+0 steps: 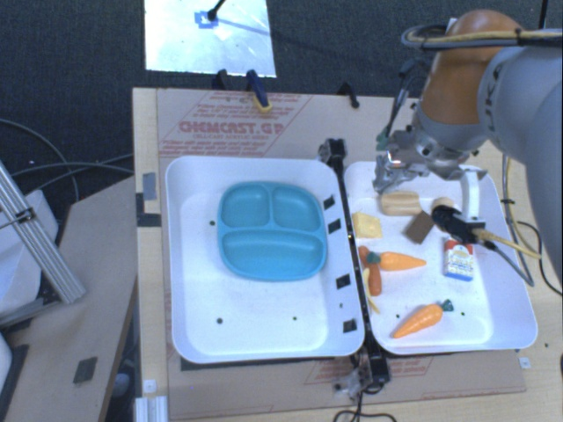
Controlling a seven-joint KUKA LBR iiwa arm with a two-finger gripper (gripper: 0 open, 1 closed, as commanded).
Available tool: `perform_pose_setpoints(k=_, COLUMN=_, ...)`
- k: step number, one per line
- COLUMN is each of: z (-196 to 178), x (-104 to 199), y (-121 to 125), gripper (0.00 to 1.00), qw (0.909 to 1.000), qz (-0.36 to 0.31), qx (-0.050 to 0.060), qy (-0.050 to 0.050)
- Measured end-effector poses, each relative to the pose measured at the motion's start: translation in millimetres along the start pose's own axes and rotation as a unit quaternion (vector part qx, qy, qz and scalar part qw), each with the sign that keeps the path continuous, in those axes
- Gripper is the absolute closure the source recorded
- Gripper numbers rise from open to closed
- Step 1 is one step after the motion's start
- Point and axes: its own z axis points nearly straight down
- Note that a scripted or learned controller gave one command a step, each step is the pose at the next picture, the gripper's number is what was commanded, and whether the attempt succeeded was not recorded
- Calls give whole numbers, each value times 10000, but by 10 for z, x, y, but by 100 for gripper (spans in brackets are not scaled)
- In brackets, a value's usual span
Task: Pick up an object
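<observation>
The bench (pixel 290 117) bears two white bins side by side. The arm (pixel 519 86) reaches in from the right, over the far edge of the right bin (pixel 501 310). The left bin (pixel 189 262) holds a blue plate (pixel 271 231) near its middle.

The gripper (pixel 390 181) hangs low over the right bin's far left corner; whether it is wide or narrow, I cannot tell, and nothing shows in its grasp. The tan block (pixel 398 204) lies just beside it on the near side, on the bin floor.

One carrot (pixel 403 260) lies mid-bin and another (pixel 416 320) towards the near edge. A carton (pixel 459 260) lies right of the mid-bin carrot, and a brown block (pixel 419 229) near the tan one. A yellow wedge (pixel 367 226) and a small carrot (pixel 375 278) lie along the left wall.
</observation>
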Motion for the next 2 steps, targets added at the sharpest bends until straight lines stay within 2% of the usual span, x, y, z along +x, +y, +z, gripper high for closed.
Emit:
perform_pose_setpoints(k=1, z=-168, x=-8, y=-75, gripper=100, qw=10000, qz=13, qx=-6, qy=7)
perform_pose_setpoints(k=2, z=-145, x=42, y=-131, gripper=100, qw=10000, qz=1, qx=6, qy=3)
